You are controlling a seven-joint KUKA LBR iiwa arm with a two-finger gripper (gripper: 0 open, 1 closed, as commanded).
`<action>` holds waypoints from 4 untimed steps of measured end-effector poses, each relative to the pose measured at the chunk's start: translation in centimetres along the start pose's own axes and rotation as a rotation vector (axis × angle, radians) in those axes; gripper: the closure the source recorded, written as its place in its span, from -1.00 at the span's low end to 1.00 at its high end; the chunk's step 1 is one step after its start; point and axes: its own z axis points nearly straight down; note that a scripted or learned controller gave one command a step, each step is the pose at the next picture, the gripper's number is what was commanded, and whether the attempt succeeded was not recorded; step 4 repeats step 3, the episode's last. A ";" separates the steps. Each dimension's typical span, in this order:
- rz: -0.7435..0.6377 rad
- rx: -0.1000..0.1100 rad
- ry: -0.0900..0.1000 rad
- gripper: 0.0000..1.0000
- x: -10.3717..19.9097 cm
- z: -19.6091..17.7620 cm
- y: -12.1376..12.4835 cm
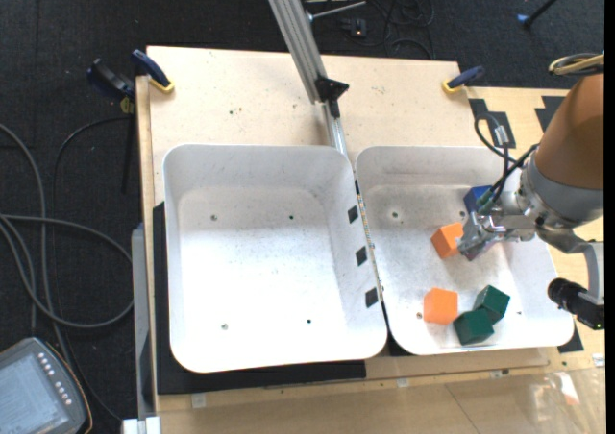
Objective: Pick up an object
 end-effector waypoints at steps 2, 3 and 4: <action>-0.004 0.007 0.003 1.00 10.8 0.8 3.2; -0.005 0.004 0.003 1.00 16.1 -0.3 5.1; -0.005 0.004 0.003 1.00 16.1 -0.3 5.1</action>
